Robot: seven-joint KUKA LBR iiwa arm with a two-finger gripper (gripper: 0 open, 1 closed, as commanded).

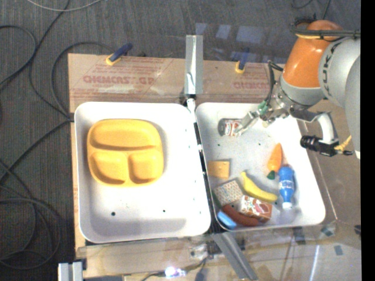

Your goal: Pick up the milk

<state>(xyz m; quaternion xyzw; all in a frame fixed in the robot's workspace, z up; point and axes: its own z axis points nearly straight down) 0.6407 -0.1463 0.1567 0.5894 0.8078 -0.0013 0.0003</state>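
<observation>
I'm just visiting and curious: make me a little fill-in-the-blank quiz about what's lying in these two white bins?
1. The yellow divided tray lies in the ____ bin.
2. The banana in the right bin is coloured ____.
3. The carrot lies just above the ____ bottle.
4. The gripper hangs beside a silver ____ near the right bin's top edge.

Missing words: left; yellow; blue; can
</observation>
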